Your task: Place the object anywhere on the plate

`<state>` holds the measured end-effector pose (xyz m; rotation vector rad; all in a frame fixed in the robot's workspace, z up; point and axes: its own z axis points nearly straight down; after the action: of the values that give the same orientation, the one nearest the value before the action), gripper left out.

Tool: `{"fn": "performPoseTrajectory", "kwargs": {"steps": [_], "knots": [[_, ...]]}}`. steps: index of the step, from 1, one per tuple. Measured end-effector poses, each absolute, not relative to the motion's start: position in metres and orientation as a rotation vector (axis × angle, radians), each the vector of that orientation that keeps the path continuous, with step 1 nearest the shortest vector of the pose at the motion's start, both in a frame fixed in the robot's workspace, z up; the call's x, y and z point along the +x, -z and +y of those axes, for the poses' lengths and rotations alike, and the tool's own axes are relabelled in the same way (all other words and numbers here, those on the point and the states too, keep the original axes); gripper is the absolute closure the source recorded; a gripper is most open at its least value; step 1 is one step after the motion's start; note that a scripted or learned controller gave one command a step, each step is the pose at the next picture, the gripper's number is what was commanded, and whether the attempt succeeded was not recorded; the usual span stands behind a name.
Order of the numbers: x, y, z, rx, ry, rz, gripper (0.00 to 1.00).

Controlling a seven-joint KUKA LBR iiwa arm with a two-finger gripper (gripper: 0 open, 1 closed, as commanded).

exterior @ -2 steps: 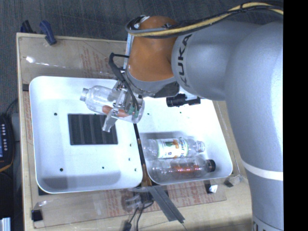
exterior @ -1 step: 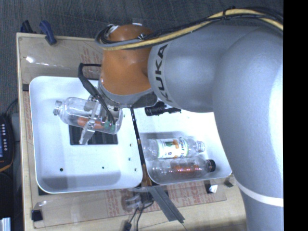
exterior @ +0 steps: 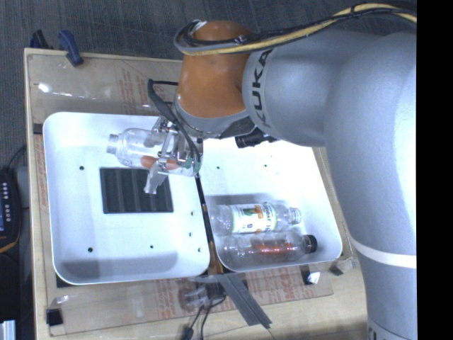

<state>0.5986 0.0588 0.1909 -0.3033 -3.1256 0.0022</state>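
Camera view, clear plastic bottle (exterior: 134, 147), white cap

The arm (exterior: 311, 83) covers the far end of the right bin (exterior: 322, 190) and runs off the top and right edges. The gripper (exterior: 170, 163) hides the near end of a clear bottle (exterior: 131, 147) (whether its fingers close on the bottle cannot be told). In the right bin, the label print on the upper bottle (exterior: 256, 218) is too small to read.
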Motion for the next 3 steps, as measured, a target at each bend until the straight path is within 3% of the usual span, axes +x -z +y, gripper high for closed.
{"fn": "performPoseTrajectory", "kwargs": {"steps": [1,2,3], "knots": [[0.582,-0.220,0.053,-0.364,-0.001,-3.121,1.00],[0.593,-0.208,0.088,0.024,0.000,-3.142,1.00],[0.593,-0.208,0.088,0.023,-0.001,-3.142,0.00]]}}
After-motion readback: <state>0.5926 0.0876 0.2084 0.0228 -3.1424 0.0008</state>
